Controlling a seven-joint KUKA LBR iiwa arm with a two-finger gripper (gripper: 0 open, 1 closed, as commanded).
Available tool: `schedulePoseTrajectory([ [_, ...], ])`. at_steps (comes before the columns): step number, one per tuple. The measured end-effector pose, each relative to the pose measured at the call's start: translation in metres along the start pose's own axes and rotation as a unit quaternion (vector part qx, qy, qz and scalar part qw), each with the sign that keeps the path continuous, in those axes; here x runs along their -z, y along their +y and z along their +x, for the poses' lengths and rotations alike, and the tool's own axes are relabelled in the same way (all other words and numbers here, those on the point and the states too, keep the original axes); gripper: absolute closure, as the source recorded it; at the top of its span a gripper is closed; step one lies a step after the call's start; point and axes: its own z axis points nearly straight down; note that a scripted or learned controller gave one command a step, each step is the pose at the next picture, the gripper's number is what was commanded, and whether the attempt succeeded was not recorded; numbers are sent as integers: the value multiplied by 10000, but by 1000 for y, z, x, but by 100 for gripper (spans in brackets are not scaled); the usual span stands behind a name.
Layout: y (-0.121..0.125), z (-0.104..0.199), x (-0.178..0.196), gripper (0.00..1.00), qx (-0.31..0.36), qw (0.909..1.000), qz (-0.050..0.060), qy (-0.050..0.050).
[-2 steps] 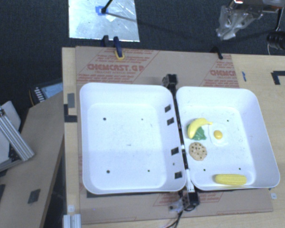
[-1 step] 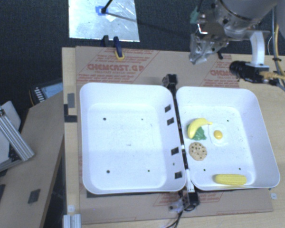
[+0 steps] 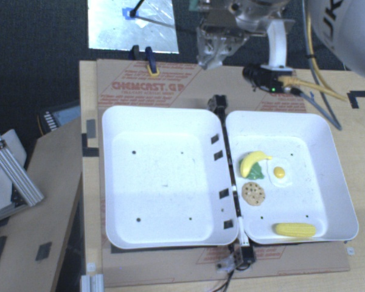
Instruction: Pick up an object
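Camera view shows the gripper (image 3: 214,52) high behind the bins; I cannot tell its state. Banana (image 3: 253,160) lies in the right bin (image 3: 328,163), below and slightly right of it.

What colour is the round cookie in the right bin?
The cookie is tan with dark specks, seen best in the camera view.

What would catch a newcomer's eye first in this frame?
The bright toy food clustered in the right bin: a banana overlapping a green piece, a fried egg beside them, a cookie just below, and a corn cob near the front wall. Next, the gripper hanging above the bench's far edge, well behind both bins.
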Motion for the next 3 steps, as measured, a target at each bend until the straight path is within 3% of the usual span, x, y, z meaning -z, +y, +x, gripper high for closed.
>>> schedulePoseTrajectory([
  [1, 15, 61, -86, 100, -24, 10000, 62, -21],
  [2, 16, 57, -68, 100, -41, 10000, 9, -13],
  [3, 7, 68, -113, 100, -42, 10000, 38, -23],
])
